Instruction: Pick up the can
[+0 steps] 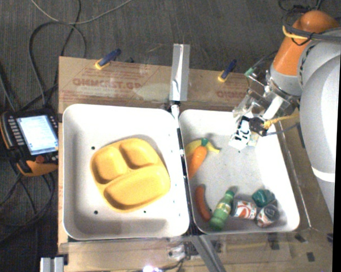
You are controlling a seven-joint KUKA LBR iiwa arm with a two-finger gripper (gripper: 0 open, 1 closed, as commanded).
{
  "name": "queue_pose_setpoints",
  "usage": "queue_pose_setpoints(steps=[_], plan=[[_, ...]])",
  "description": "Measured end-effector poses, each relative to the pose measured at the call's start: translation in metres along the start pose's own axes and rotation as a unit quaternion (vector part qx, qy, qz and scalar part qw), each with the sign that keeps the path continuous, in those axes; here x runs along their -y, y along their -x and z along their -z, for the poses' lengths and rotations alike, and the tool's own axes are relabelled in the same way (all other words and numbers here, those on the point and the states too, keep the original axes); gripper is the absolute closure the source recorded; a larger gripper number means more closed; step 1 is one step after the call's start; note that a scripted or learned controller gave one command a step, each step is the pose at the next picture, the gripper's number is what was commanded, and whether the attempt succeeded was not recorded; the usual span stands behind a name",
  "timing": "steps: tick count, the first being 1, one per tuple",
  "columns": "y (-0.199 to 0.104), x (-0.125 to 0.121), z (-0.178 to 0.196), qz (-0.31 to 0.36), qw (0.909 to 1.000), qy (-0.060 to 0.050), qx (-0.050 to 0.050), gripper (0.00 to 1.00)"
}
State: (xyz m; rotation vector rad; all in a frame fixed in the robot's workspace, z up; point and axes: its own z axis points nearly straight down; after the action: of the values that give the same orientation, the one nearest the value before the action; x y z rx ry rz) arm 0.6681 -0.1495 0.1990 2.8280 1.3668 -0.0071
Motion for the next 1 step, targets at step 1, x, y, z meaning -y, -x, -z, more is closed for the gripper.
queue_pose_setpoints(steps=[1], plan=[[-0.0344,0.0505,0.0048,-0.176,0.9844,-0.001,0.0,1.0]])
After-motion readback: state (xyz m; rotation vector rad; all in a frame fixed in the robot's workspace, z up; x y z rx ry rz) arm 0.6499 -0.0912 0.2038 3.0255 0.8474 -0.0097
